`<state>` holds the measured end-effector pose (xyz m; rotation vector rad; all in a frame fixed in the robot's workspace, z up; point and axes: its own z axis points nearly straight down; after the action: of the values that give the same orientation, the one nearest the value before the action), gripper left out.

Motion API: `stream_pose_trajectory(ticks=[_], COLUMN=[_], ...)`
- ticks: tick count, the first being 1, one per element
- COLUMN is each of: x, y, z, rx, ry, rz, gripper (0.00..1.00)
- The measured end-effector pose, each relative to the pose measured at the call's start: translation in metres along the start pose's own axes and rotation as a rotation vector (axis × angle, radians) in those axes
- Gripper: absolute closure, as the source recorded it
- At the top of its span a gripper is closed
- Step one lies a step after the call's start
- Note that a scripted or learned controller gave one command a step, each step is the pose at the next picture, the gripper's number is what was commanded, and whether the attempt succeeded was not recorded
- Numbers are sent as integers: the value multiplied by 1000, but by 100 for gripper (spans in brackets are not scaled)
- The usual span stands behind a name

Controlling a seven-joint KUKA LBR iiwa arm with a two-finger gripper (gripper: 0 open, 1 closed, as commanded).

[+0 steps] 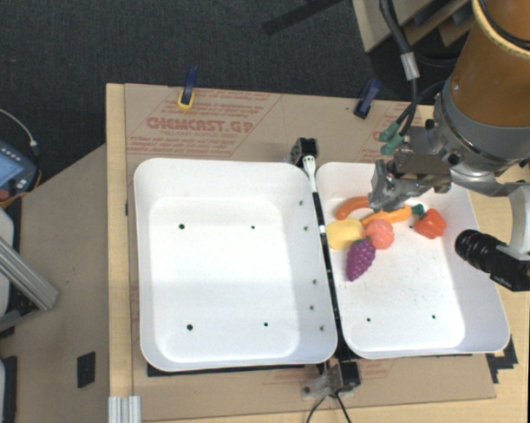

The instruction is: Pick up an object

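Note:
A cluster of toy foods lies in the upper part of the right bin (pixel 469 330): a yellow piece (pixel 343 232), a purple grape bunch (pixel 360 258), a pink-red round fruit (pixel 380 234), an orange carrot (pixel 389 217), an orange curved piece (pixel 352 206) and a red-orange pepper (pixel 430 222). My gripper (pixel 388 199) reaches down from the right and sits right over the carrot and the pink fruit. Its tips are hidden among the objects.
The left bin (pixel 228 266) sits beside the right one, divided by a black hinge strip (pixel 320 243). Both rest on a cardboard sheet (pixel 208 113) with blue clips at its far edge. A black cylindrical part (pixel 485 251) juts over the right bin's right side.

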<state>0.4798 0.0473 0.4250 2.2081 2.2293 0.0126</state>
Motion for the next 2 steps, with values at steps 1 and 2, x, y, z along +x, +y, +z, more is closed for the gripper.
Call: stream_pose_trajectory(ticks=[1, 2], x=[53, 144], y=[52, 32], z=[42, 78], rx=[10, 16], ry=[-3, -2], rz=[4, -1], gripper=[100, 100])
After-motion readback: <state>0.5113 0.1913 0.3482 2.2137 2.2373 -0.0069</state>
